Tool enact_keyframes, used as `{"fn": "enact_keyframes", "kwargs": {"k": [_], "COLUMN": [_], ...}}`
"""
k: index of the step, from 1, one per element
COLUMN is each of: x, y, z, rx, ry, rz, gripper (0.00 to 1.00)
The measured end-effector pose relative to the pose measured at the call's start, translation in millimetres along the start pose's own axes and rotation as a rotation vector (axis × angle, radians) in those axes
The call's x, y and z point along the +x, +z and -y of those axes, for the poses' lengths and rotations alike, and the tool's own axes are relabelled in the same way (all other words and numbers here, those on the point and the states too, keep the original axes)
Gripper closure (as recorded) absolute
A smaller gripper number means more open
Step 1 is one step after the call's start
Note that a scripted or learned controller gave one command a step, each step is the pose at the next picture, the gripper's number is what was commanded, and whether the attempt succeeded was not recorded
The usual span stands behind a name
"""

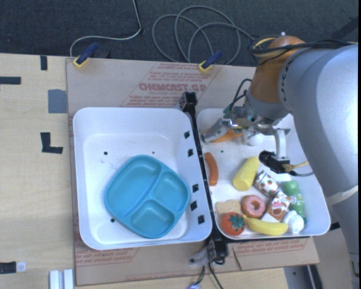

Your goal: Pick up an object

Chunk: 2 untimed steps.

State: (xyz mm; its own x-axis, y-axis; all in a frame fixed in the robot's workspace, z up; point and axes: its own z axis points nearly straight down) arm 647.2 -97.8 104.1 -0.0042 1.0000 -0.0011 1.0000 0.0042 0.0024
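Note:
My gripper (pixel 219 130) hangs low over the far left corner of the right bin (pixel 317 192), reaching in from the grey arm with its orange band (pixel 271 77). A small orange item (pixel 231 135) lies right under the gripper's tip, touching or nearly touching it. A white piece (pixel 256 139) sits just to its right. Nearer in the same bin lie an orange sausage (pixel 212 168), a yellow cylinder (pixel 246 173), a small can (pixel 268 183), a pink donut (pixel 253 206), a red tomato (pixel 233 223) and a banana (pixel 266 226).
The left bin (pixel 84 161) holds a blue divided plate (pixel 147 196). A black divider (pixel 195 155) runs between the bins. A green item (pixel 291 191) and a red-white box (pixel 278 206) crowd the right bin's near right corner. Cables (pixel 192 35) loop behind the bench.

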Motion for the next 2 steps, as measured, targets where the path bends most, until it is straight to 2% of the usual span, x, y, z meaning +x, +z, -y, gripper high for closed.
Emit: {"fn": "enact_keyframes", "kwargs": {"k": [1,2], "x": [-1.1,-0.3], "y": [20.3,19.6], "z": [-19.4,-18.9], "rx": [0.015,0.013], "ry": [0.002,0.006], "rz": [0.001,0.004], "gripper": [0.0,0.0]}}
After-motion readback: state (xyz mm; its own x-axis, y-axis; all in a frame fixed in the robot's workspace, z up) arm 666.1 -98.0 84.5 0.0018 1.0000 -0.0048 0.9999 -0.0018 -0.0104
